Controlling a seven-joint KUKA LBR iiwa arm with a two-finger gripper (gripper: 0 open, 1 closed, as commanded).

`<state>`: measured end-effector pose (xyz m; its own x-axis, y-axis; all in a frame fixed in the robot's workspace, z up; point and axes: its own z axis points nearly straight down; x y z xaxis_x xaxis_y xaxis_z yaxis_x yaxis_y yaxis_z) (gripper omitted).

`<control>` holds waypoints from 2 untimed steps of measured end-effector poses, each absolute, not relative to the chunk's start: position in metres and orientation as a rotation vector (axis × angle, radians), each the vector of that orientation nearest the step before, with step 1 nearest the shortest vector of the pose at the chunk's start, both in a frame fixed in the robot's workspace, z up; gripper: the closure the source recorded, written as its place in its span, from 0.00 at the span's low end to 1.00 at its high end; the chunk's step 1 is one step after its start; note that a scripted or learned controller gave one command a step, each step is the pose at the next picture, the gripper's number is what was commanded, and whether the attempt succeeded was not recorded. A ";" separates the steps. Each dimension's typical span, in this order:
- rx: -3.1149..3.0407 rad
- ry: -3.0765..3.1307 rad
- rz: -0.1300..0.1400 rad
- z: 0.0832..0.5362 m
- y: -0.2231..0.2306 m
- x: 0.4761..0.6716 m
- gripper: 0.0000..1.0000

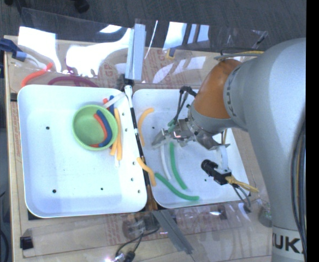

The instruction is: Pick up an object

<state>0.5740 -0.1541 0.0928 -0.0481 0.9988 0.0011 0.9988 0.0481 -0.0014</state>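
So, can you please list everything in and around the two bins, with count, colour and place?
left bin: one, white, bench left
right bin: one, white, beside it
bowl: one, green, left bin
curved pieces: several, red and blue, inside the bowl
sticks: about two, orange, left bin, by the bowl
curved strip: one, orange, right bin, top left
green strips: two, green, right bin, middle and bottom
short piece: one, orange, between the bins
arm: one, grey with orange band, over right bin
hand: one, metal, over the green strips

Right bin (158, 103): right side hidden under arm (269, 91). Arm: cut off at lower edge. Pincer (169, 135): small, indistinct.
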 end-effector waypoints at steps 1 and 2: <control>-2.162 -2.275 -0.002 0.103 -0.153 0.575 1.00; -2.162 -2.275 -0.002 0.103 -0.153 0.575 0.00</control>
